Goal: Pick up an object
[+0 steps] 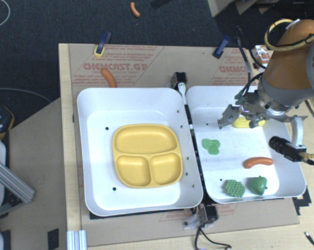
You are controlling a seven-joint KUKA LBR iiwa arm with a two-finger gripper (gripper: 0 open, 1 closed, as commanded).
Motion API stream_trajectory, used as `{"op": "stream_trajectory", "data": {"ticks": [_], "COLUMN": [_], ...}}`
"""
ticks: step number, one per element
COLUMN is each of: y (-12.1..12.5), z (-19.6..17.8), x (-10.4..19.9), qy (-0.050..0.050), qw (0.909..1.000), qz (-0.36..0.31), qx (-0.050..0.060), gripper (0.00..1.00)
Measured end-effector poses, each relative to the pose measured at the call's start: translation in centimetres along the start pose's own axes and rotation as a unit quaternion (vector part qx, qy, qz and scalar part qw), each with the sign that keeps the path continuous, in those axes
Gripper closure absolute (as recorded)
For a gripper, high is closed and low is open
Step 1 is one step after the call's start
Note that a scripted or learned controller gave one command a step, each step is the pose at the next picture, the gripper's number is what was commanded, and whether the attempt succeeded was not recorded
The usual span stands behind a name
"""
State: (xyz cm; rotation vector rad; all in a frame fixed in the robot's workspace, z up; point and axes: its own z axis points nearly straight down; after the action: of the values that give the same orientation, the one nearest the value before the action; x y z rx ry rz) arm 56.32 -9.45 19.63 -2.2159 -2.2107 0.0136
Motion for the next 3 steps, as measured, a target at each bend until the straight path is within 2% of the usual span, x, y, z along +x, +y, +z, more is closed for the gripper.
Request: {"op": "stream_trajectory", "data": {"ticks": [1, 3], "y": [0.3, 0.4], "z": [-0.7, 8.8], "x": [0.0, -1.1], "qy": [-0.001, 0.000], "qw": [1.0000, 1.0000], "qz": [-0.001, -0.001], "qx": [-0.007, -0.004], "gripper": [0.00, 0.00]}}
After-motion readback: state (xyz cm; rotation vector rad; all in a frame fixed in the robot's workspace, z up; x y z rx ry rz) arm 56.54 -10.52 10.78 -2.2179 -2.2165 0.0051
